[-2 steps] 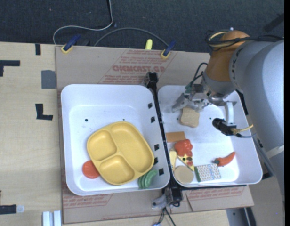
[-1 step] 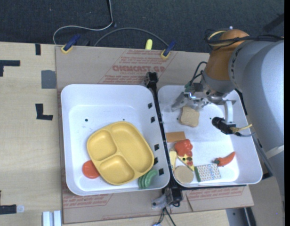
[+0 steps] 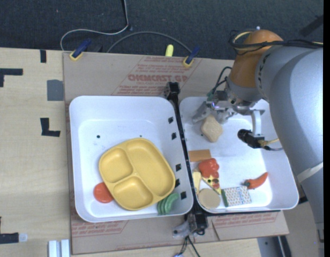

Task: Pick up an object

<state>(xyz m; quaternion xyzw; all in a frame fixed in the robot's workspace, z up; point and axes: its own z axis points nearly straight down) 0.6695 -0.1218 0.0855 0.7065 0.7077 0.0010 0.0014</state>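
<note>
Tool [image 3: 216,113] sits over the tan chunk [image 3: 211,129] near the right bin's [image 3: 285,194] back-left corner, grip state unclear; drop straight, centre on chunk, avoid the bin wall.

beige lump [image 3: 211,129] — right bin [image 3: 283,199], upper left

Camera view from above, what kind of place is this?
Probably a robotics lab bench set up for pick-up trials: a grey arm with its end effector over two white bins, toy food like a yellow divided plate, and cardboard clamped underneath.
</note>
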